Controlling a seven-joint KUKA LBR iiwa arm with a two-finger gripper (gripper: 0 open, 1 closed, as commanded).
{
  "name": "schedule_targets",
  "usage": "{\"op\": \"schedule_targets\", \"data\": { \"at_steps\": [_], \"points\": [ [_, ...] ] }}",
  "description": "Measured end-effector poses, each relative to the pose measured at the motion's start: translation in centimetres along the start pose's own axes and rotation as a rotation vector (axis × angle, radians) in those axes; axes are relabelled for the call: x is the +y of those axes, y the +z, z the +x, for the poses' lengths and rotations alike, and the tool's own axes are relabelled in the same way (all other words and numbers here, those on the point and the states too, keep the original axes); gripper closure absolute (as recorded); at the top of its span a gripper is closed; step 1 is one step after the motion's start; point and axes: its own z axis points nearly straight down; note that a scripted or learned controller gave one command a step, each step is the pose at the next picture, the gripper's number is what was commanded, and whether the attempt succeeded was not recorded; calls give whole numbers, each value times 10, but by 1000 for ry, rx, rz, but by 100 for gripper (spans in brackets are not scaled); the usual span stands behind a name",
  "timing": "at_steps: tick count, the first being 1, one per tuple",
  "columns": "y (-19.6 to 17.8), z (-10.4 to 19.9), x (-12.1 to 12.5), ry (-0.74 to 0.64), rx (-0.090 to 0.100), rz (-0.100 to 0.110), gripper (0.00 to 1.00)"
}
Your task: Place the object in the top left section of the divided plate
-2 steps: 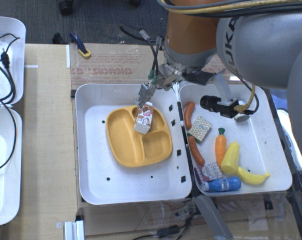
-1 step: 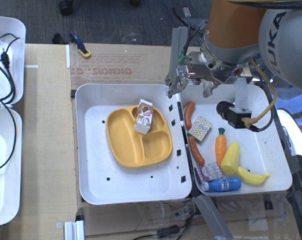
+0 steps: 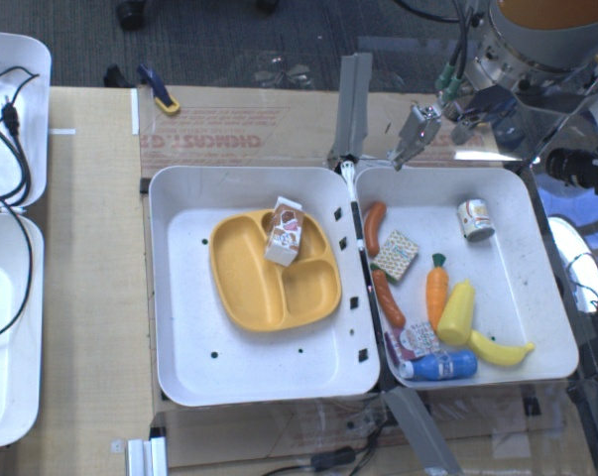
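Observation:
A yellow divided plate (image 3: 264,284) lies in the left bin (image 3: 184,296). A small brown-and-white carton (image 3: 285,233) rests on the plate's far right part, across the ridge between its sections. My gripper (image 3: 415,137) hangs above the far rim of the right bin (image 3: 541,266), well to the right of the plate and apart from the carton. Nothing shows in its grasp.
The right bin holds two sausages (image 3: 376,228), a patterned green packet (image 3: 397,255), a small can (image 3: 474,218), a carrot (image 3: 436,288), a yellow bottle (image 3: 457,310), a banana (image 3: 502,348) and a blue bottle (image 3: 439,367). A grey divider post (image 3: 353,107) stands between the bins at the back.

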Motion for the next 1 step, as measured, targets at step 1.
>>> {"op": "schedule_targets", "data": {
  "at_steps": [1],
  "points": [
    [21, -53, 22, 63, 0, 1, 0]
  ]
}}
